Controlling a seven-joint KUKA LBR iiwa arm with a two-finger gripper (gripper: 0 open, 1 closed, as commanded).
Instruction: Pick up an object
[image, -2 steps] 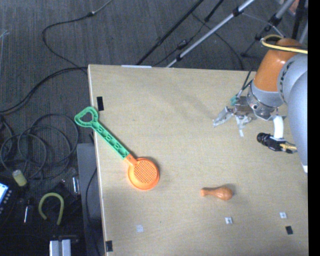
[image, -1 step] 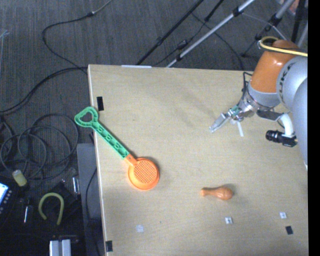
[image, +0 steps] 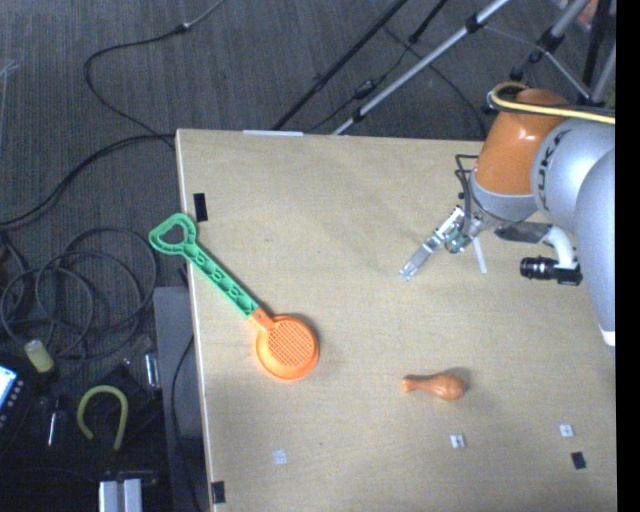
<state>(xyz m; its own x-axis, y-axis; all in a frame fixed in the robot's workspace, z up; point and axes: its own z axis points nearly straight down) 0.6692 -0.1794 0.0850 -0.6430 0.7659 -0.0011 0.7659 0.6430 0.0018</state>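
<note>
Here is the tan wooden bench top, and lying on it is a toy strainer with a long green plastic handle and a round orange mesh head; its green loop end hangs just past the bench top's left edge while the orange head rests further in. To the right of that strainer head and a touch nearer the camera lies a small orange pear-shaped plastic piece, flat on the surface, narrow end pointing left. Up and to the right of the strainer, well apart from it, the grey arm with its orange band reaches in, and the two-finger gripper hangs over bare wood, its metal fingers slightly apart with nothing between them. Neither object is touched.
</note>
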